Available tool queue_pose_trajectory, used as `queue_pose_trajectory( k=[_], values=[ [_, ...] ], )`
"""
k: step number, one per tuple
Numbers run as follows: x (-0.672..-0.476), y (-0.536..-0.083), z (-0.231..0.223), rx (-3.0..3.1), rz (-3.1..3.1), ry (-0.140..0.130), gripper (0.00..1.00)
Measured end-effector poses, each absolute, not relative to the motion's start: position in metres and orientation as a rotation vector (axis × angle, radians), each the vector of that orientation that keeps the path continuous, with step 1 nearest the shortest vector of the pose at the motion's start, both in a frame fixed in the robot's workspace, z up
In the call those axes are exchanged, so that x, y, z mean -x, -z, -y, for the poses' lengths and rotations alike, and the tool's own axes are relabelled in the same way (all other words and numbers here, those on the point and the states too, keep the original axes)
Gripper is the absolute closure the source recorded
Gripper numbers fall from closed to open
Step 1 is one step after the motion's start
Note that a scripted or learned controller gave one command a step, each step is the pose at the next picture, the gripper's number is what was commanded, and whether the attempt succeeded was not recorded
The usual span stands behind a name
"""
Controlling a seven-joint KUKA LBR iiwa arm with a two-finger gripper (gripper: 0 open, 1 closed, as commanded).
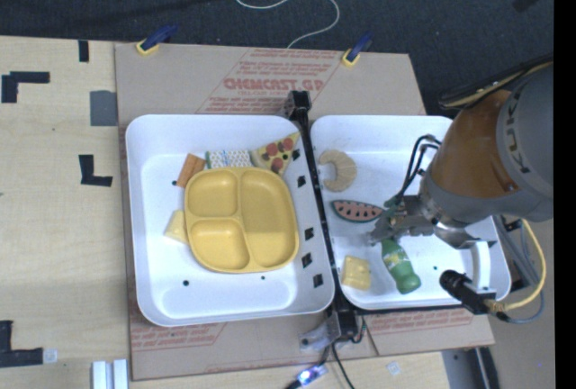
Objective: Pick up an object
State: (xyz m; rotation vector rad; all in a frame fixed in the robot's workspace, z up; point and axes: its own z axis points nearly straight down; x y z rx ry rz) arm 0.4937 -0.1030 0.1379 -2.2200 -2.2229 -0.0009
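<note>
A robot arm (490,158) reaches into the right bin (432,128) from the right. Its gripper (393,230) sits low over the neck of a green bottle (400,266), which lies on the bin floor pointing toward it. A watermelon slice (356,211) lies just left.

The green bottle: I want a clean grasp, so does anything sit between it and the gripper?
Nothing visible does. The gripper is right at the top of the green bottle; the yellow piece lies apart beside it.
</note>
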Motion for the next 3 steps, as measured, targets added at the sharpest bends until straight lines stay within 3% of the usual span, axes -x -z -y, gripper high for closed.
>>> queue_pose_trajectory(
  k=[2, 3],
  values=[
    [-0.506, -0.226, 0.103, 2.22, 2.225, 0.002, 1.0],
    [-0.515, -0.227, 0.04, 2.211, 2.228, -0.001, 1.0]
  ],
)
